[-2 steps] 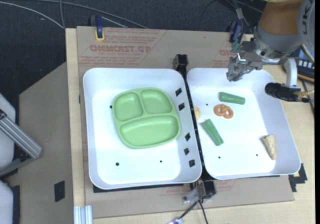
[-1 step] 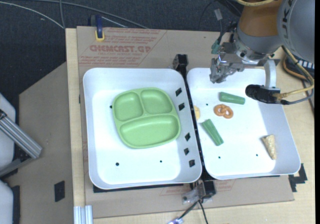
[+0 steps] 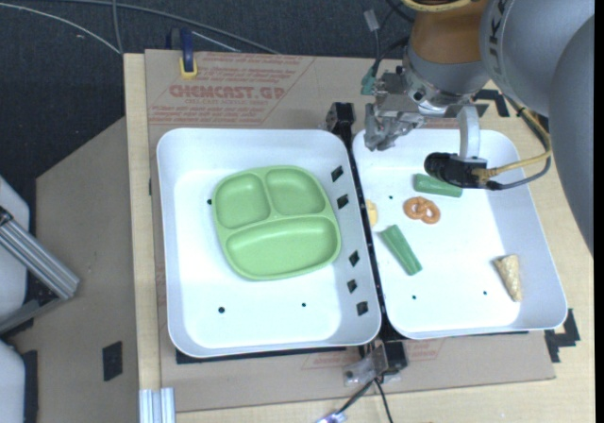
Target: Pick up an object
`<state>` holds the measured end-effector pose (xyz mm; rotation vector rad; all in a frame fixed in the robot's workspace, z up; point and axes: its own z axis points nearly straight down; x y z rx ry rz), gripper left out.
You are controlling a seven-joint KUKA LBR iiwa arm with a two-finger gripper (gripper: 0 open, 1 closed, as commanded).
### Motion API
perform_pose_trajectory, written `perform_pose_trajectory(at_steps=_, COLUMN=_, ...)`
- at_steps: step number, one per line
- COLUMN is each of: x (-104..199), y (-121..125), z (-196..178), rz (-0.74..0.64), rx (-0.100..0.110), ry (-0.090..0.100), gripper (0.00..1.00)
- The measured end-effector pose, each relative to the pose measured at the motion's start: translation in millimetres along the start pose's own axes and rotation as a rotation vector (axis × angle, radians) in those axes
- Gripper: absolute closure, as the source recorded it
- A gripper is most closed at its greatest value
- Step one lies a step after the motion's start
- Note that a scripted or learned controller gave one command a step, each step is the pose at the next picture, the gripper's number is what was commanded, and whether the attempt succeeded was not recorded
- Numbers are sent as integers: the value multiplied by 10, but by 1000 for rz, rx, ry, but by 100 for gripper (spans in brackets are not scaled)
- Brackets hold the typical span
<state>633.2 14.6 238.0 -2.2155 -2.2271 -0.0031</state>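
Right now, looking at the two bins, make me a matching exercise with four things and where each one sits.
Things:
1. green divided plastic plate
2. small orange pretzel
3. green flat stick
4. tan wedge-shaped piece

Places:
A. right bin, near its front right corner
B. left bin, middle
C. right bin, middle, just below the dark-tipped green piece
D. right bin, near the divider, lying at a slant

Pairs: 1-B, 2-C, 3-D, 4-A

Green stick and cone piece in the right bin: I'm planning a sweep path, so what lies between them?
In the camera view, bare white bin floor lies between the green stick and the cone piece.
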Motion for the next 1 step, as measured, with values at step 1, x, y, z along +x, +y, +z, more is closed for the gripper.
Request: perform_pose_trajectory(at_steps=1, x=556, y=163, z=16, rz=-1, rx=-1, ry=0, gripper=100)
